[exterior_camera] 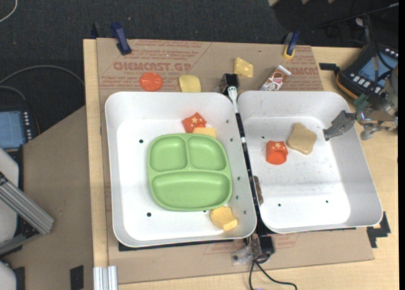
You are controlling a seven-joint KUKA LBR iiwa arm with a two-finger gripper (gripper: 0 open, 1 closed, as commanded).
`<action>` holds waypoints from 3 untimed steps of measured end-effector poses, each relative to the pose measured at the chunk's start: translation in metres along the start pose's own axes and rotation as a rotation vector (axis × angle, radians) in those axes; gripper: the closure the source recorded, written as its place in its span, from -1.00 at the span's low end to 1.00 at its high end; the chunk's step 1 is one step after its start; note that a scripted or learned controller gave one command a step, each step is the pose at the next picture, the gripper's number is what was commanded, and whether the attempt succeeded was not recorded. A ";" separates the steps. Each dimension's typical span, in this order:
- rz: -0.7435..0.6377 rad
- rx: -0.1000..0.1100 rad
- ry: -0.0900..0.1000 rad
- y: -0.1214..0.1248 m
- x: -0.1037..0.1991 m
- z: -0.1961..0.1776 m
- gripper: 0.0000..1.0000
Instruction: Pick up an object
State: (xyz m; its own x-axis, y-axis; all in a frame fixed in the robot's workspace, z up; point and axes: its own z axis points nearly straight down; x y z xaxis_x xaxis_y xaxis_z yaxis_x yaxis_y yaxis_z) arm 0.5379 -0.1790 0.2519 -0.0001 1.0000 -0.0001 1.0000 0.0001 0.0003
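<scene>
In the right bin (354, 206) lie a small red cup-like object (276, 152) and a tan bread-shaped piece (302, 138), side by side near the middle. My gripper (352, 130) hangs over the bin's right rim, a little right of the tan piece and apart from it. It is open, with one dark finger (337, 126) pointing down-left and nothing between the fingers. The left bin (123, 156) holds a green divided plate (188, 171), a red piece with a star (194, 121), a yellow piece (205, 132) beside it, and a yellow chunk (223, 218) near the front rim.
Behind the bins on the cardboard lie an orange disc (150, 81), a pale yellow piece (189, 83), a yellow wedge (243, 67), a red-and-white packet (275, 80) and a black item (229, 81). Blue clamps (120, 38) hold the board's far edge.
</scene>
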 end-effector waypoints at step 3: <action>0.001 -0.005 -0.002 0.048 0.083 0.157 1.00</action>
